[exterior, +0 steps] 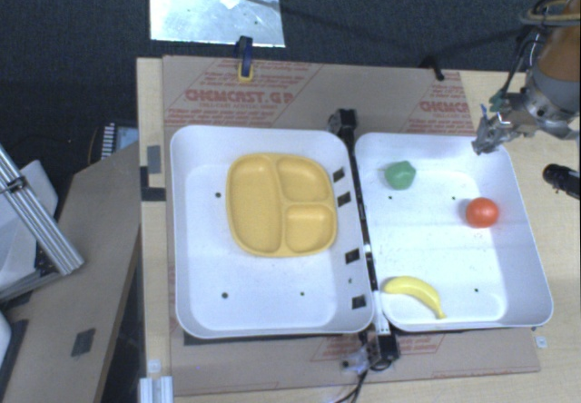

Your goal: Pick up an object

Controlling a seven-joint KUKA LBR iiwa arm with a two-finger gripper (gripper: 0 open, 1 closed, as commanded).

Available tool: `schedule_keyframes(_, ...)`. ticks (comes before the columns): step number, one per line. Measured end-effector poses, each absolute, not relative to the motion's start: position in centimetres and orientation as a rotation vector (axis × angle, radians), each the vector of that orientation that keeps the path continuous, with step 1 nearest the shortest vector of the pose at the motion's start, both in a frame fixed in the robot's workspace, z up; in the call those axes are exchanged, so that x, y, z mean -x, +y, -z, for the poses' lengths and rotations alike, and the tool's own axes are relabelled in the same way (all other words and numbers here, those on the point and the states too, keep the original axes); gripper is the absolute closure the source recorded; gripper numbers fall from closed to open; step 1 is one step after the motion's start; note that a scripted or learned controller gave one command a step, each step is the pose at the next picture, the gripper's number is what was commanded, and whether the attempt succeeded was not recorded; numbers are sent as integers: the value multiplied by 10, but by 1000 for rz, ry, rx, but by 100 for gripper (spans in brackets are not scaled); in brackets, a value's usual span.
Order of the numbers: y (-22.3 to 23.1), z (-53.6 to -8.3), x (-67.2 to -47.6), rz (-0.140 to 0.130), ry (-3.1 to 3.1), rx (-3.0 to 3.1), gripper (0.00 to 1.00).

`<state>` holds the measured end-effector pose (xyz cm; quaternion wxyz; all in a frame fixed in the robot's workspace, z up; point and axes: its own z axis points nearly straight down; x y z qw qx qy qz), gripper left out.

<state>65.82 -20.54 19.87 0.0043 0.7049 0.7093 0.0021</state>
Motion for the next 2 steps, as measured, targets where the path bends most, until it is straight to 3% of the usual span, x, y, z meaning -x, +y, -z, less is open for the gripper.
schedule_keyframes(1,-206,-228,-660,-5,2225,-2209,100)
schedule_keyframes(2,-159,-234,-649,-4,2231,-2210,100)
